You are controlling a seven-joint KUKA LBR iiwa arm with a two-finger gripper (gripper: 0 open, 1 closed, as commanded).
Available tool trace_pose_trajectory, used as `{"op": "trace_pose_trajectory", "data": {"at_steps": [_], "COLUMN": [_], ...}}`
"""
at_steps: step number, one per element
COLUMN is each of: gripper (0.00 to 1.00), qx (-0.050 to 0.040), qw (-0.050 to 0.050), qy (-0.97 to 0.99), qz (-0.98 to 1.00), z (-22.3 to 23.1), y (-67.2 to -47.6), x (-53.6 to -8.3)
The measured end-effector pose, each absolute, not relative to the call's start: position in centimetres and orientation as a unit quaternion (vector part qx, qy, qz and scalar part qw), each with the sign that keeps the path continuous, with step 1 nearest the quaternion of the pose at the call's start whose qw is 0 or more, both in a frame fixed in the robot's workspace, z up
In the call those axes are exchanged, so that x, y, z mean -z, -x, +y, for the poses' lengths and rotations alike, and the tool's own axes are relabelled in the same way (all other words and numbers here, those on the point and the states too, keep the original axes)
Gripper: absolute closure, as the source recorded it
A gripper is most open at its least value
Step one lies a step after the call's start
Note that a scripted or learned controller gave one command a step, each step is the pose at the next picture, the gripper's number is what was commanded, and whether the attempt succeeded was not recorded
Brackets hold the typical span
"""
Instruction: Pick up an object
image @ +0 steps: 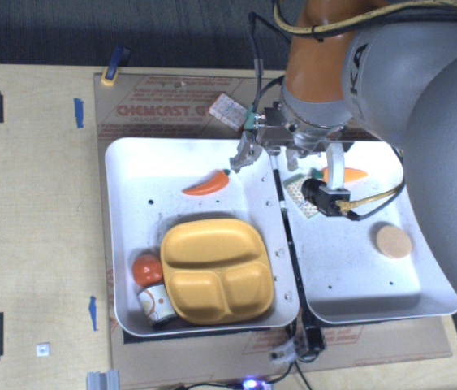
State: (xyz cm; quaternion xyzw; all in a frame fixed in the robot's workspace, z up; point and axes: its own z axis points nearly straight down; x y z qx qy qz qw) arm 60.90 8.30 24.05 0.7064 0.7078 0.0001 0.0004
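One fixed cam, mounted above the bench, looking down at a slant. Both white bins sit mid-frame: left bin centre, right bin just beside it toward frame right. Far edge of the bins lies toward frame top, w/ dark floor beyond the bench. Arm comes in from frame right, above the right bin, big & close to the lens. Medium range: both bins fit whole, plus bare bench to the left bin's left.

Blue clamp at cardboard sheet's corner
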Motion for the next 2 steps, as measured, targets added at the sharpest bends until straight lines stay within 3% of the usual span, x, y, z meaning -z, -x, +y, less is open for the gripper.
{"op": "trace_pose_trajectory", "data": {"at_steps": [1,2], "gripper": [0.00,0.00], "qx": [0.0007,-0.0034], "qw": [-0.001,0.003], "qy": [-0.707,-0.707], "qz": [0.707,0.707], "z": [11.0,11.1], "y": [-52.9,-51.7], "x": [-13.7,-11.4]}}
